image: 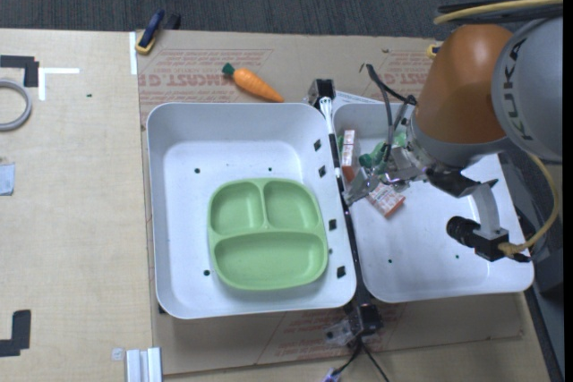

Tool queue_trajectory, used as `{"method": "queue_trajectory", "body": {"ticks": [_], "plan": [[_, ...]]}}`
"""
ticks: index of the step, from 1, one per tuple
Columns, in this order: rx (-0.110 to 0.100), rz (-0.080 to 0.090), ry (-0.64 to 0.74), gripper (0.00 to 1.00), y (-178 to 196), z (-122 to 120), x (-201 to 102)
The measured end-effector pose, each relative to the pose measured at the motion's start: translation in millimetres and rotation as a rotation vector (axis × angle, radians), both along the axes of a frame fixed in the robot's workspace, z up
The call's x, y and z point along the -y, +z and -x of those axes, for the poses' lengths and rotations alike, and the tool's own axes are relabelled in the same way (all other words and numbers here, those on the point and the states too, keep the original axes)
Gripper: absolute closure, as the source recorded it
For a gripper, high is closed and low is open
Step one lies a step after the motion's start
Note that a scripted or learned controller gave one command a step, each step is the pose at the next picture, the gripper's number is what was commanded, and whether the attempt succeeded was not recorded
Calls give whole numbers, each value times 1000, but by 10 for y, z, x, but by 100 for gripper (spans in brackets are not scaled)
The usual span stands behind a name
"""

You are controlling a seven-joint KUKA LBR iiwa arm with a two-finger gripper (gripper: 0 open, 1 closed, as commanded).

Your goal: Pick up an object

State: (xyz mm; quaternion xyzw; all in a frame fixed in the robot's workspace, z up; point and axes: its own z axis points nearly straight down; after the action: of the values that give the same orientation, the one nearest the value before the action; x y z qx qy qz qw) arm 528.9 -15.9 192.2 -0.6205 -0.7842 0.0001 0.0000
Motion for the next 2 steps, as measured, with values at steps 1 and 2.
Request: {"method": "queue_trajectory", "body": {"ticks": [1,2], "plan": [[0,0,0,0,0,0,0],[0,0,0,0,0,0,0]]}}
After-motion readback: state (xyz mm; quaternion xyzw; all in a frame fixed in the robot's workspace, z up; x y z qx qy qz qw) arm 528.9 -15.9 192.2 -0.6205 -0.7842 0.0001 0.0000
